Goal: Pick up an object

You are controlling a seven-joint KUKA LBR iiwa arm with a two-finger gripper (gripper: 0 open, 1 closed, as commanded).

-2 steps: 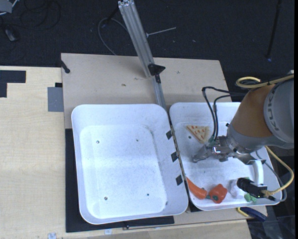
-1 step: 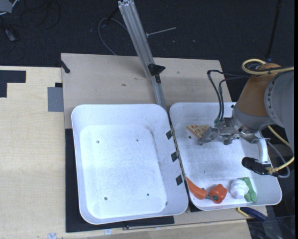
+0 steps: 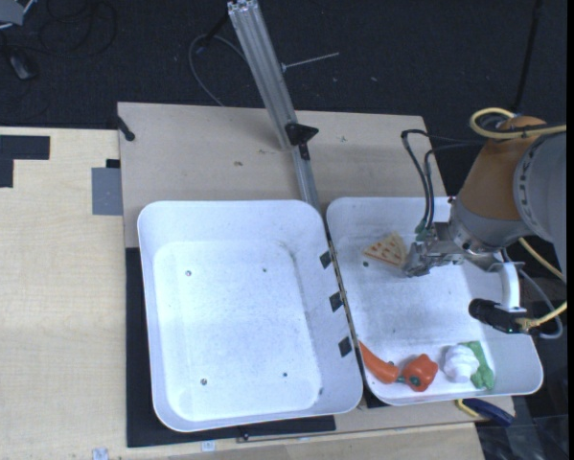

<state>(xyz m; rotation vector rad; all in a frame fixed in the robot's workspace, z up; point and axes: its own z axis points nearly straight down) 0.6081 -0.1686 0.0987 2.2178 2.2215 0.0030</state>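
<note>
Tan wedge [image 3: 386, 250] beside hand [image 3: 417, 264], grip unclear

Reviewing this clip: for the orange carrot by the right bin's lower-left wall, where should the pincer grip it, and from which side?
Probably across the middle of the carrot, coming straight down from above. It lies flat and slim on the right bin floor, its left end near the wall and the red pepper touching its right end, so the mid-body looks freest. The pincer sits beside the waffle piece.

Right bin [image 3: 430, 319]: open floor mid-bin; obstructed by waffle piece [image 3: 386, 249] beside the gripper [image 3: 418, 263] at the far end, and carrot [image 3: 378, 364], red pepper [image 3: 421, 371], cauliflower [image 3: 462, 360] along the near wall.
</note>
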